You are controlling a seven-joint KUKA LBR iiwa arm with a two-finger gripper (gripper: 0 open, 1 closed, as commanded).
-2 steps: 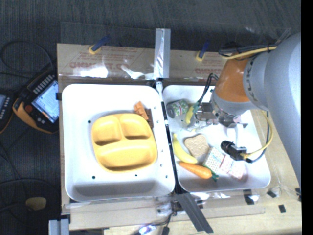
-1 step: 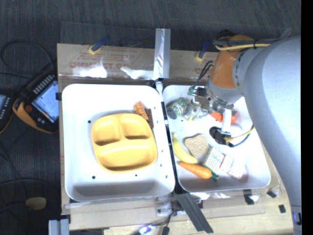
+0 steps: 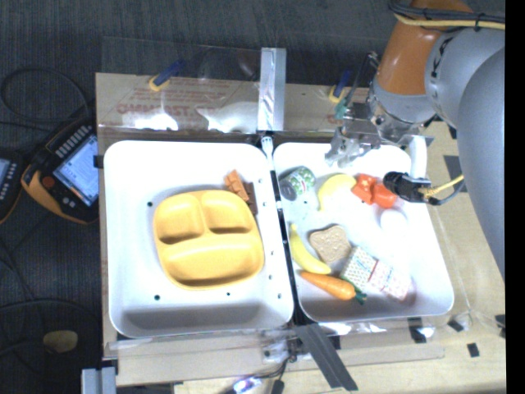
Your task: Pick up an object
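While the claw [image 3: 343, 148] hangs over the right bin's [image 3: 435, 290] far rim, fingers slightly parted and holding nothing, contents listed: banana [image 3: 305, 253], carrot [image 3: 328, 285], bread slice [image 3: 330, 244], red item [image 3: 371, 190]. Left bin [image 3: 131, 302]: yellow tray [image 3: 209, 238].

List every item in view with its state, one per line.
Gripper: over right bin's far edge, holding nothing.
Yellow tray: flat in left bin.
Banana: lying in right bin.
Carrot: lying beside banana.
Bread: flat.
Red toy: resting untouched.
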